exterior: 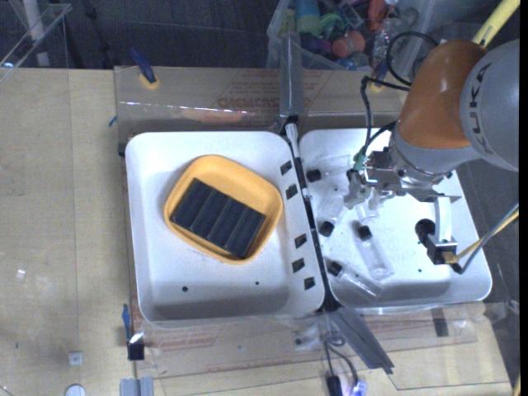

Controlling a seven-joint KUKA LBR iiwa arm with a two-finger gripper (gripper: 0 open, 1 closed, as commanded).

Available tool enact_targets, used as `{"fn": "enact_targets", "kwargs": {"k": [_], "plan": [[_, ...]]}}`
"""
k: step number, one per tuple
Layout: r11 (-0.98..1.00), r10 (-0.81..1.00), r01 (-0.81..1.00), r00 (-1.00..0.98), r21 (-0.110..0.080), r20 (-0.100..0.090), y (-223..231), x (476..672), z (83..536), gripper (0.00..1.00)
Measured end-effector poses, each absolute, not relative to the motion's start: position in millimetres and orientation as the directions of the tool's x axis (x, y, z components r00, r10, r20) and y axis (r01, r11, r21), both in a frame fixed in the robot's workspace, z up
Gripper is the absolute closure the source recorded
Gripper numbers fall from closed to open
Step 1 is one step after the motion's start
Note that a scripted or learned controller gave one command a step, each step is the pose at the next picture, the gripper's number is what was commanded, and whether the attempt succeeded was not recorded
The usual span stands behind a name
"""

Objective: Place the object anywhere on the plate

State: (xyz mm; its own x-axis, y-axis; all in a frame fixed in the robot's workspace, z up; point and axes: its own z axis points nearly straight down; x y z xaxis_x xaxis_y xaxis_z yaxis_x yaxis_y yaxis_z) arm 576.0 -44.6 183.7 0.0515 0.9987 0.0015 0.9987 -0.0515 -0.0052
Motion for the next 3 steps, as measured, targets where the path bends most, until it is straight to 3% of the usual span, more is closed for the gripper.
{"fn": "enact_targets", "kwargs": {"k": [1,2,3], "plan": [[0.037,0.999,0.999,-0.037,0.0,0.0,19,594.9,184,1.0],[0.106,0.994,0.994,-0.106,-0.004,0.001,92,556.7,184,1.0],[0.203,0.979,0.979,-0.203,0.0,0.0,97,561.9,184,1.0]]}}
